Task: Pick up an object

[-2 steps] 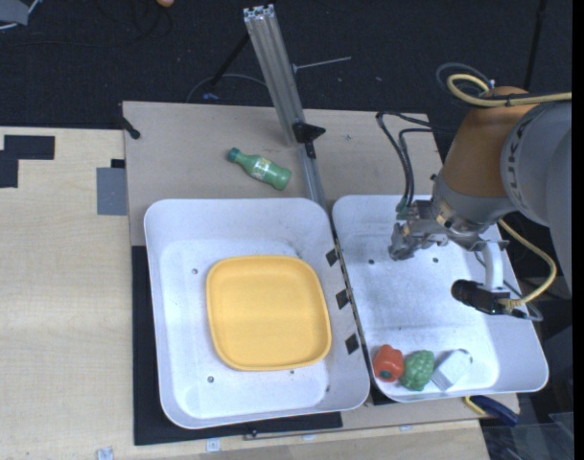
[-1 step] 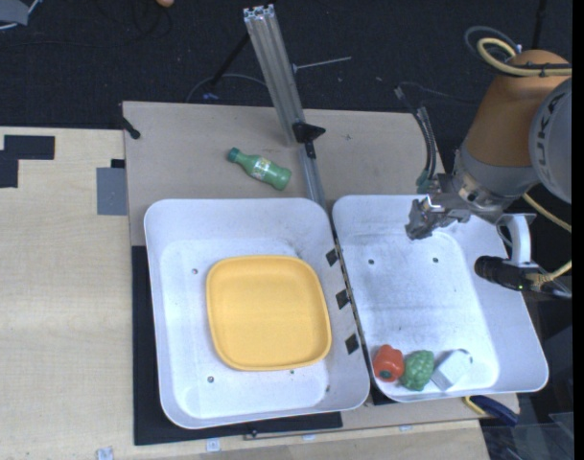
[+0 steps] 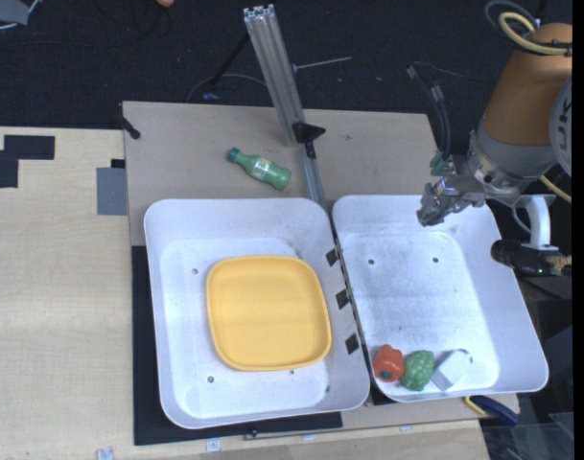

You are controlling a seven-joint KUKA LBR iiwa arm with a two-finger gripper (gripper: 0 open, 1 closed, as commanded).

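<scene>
Over the right bin: your gripper (image 3: 437,209) hangs above the far rim of the right bin (image 3: 507,295), on that bin's upper right side.
Gripper state: you cannot tell from this view whether it is released or clenched (it shows as a small dark shape); nothing is visible in it.
Arm: you see the grey arm (image 3: 522,113) with its orange band reaching in from the right edge, slanting down towards the gripper.
Right bin contents: three small things sit bunched in the near corner, well apart from your gripper: a red-orange pepper-like object (image 3: 388,362), a green lumpy object (image 3: 418,369) just beside it and seemingly touching, and a small white-grey object (image 3: 448,372) on the green one's right.
Left bin: the left bin (image 3: 176,257) holds a yellow plate (image 3: 268,310), lying flat near its middle.
Bench beyond the bins: a green bottle (image 3: 260,169) lies on its side on the tan board, behind the left bin and outside both bins.
Metal rail: a silver rail (image 3: 282,80) slants from the top of the view down to the gap between the bins.
</scene>
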